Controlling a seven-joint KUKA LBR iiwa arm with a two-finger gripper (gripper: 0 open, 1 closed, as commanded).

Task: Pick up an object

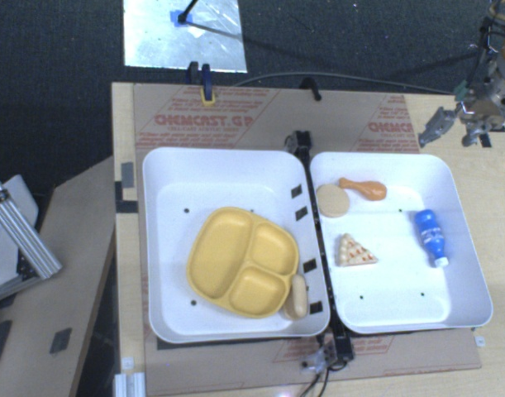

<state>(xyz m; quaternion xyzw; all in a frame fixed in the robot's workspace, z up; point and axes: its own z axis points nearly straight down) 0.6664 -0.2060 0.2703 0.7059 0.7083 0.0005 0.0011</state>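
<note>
The right bin (459, 304) holds a blue bottle (431, 236) near its right wall. A pizza slice (355, 251) lies at its middle left, with a round tan disc (333, 200) and an orange drumstick (364, 188) at its far left. In the left bin (165, 222) a yellow divided plate (244, 261) lies flat, and a tan bread piece (297, 296) rests at its near right edge. My gripper (454, 132) hangs above the bench beyond the right bin's far right corner. It is open, with nothing between its fingers.
The two bins meet at a black clamped seam (316, 246). A cardboard sheet (235, 118) lies under them. A blue and yellow clamp (206, 83) stands at the bench's far edge, with a shiny metal sheet (184, 23) behind it. An aluminium rail (21, 230) lies at the left.
</note>
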